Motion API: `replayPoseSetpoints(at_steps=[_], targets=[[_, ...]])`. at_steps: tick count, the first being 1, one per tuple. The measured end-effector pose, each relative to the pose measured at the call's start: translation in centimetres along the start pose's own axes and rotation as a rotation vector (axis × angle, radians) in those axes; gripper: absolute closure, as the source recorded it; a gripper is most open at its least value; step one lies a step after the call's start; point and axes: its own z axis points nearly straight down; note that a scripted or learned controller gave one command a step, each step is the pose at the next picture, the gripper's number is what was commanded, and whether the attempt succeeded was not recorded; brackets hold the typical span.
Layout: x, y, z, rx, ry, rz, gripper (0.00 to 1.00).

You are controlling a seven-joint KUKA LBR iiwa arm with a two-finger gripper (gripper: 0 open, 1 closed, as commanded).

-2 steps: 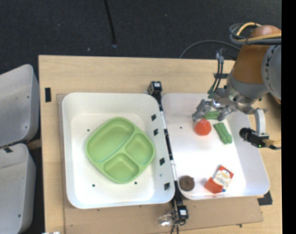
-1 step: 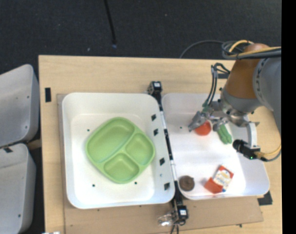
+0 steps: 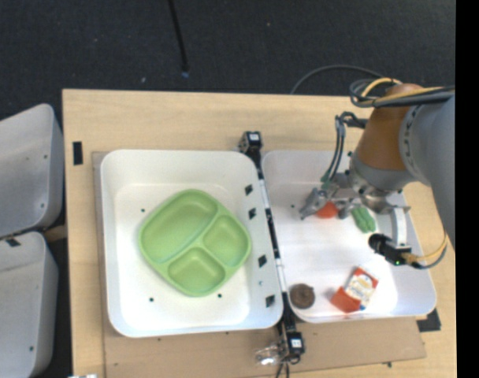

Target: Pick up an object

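Pincer (image 3: 328, 204), its state hidden from me, hangs over a small orange object (image 3: 327, 210) directly beneath, green piece (image 3: 364, 218) just right.

Landmark: green divided plate (image 3: 194, 242), three compartments, lying flat in the left white bin (image 3: 121, 179). Right of the plate, past the bin wall, the right white bin (image 3: 302, 172). Gripper (image 3: 328, 205) low over the right bin's far part; a small orange-red object (image 3: 327, 210) sits at its fingertips, grip unclear. Green object (image 3: 364, 218) just beyond. Brown round object (image 3: 302, 294) and red-and-white packet (image 3: 355, 289) nearer, right of the plate.
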Motion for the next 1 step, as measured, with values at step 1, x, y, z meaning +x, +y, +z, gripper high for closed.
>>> replayPoseSetpoints(at_steps=[1], targets=[[-0.11, 0.14, -1.32, -0.006, -0.001, 0.003, 1.0]])
